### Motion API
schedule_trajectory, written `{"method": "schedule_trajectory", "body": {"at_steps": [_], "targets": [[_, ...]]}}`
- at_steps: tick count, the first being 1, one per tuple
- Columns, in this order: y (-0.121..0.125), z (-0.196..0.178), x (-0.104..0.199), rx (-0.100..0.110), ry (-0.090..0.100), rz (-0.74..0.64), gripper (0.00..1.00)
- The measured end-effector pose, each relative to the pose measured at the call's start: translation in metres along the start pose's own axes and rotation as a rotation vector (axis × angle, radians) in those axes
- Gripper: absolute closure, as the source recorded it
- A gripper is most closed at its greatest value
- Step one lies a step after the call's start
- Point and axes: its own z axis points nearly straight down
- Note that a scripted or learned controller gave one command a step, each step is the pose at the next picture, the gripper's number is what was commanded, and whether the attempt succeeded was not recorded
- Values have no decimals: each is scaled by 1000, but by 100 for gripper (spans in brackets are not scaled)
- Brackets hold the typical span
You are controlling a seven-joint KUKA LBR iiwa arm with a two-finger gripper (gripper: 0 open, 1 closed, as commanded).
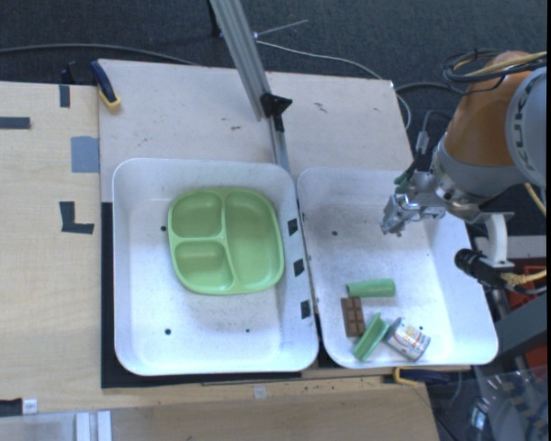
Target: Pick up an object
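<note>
In the right bin (349,200), near its front edge, lie a green cylinder (371,288), a brown chocolate-like bar (353,316), a flat green stick (370,336) and a small silver can (408,340). My gripper (394,220) hangs over the right bin's back right part, well above and behind that cluster. Nothing shows between its fingers. The left bin (138,274) holds a green divided plate (226,240).
A slanted metal pole (243,44) rises from the bench behind the bins. A blue and yellow clamp (106,84) sits at the bench's back left. Cables (349,62) run along the back. My arm's orange and grey body (496,136) overhangs the right bin's right side.
</note>
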Motion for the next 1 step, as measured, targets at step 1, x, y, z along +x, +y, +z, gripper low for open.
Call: {"method": "schedule_trajectory", "body": {"at_steps": [1], "targets": [[-5,-57,7,-1,0,-1,100]]}}
